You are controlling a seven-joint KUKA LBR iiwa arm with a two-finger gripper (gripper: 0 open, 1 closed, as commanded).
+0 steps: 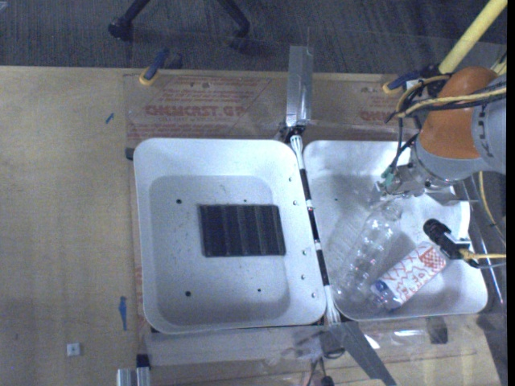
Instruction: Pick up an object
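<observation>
A clear bottle (364,252) and a red-patterned packet (412,273) lay touching in the right bin (338,163); the left bin (161,167) held a dark slab (241,230). The pincer (394,183) hung over the bottle's top; its opening couldn't be told.

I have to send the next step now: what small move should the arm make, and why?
Probably a short descent onto the clear plastic bottle. The pincer sits over the right bin, near the bottle's upper end, with nothing visibly between its fingers. The red-and-white packet lies further off, so the bottle looks like the nearer target.
</observation>
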